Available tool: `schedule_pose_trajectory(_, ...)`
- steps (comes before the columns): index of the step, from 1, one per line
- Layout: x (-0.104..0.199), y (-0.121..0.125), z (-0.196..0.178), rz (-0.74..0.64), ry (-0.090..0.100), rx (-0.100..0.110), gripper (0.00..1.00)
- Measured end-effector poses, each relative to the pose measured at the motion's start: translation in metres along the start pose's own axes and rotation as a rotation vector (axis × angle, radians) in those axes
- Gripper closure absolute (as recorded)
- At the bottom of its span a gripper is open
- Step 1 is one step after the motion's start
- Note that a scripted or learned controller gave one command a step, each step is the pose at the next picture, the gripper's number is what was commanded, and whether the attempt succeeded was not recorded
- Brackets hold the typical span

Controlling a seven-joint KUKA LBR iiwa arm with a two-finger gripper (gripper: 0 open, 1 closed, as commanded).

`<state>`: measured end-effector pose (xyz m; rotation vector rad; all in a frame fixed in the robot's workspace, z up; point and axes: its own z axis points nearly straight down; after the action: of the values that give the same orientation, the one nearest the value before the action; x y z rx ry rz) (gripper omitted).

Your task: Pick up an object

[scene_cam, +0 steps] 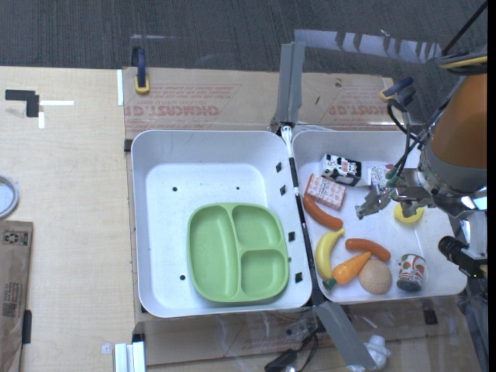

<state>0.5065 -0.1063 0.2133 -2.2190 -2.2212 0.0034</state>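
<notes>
Left bin (147, 208): open floor around green tray (236, 252). Right bin (341, 139): toys crowd its front and left; bare floor mid-bin beside the gripper (372, 205).

Even, diffuse overhead light keeps the scene bright, with only soft, faint shadows inside the two white bins (147, 208). The green divided plate (236, 252) carries a mild sheen. At 12 o'clock the dark floor (232, 14) looks grainy. The orange-banded arm (465, 130) at 3 o'clock is slightly soft, and clear plastic (256, 332) at 6 o'clock shows pale glare.
</notes>
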Motion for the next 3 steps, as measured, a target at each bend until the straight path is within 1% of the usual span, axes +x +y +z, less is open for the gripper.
schedule_pose_trajectory(1, -0.002, 0.075, 0.053, -0.357, -0.001, -0.002, 0.0)
schedule_pose_trajectory(2, -0.008, 0.01, 0.03, -0.215, 0.001, 0.0, 0.0)
schedule_pose_trajectory(3, -0.064, -0.026, 0.119, -0.175, -0.001, -0.003, 0.0)
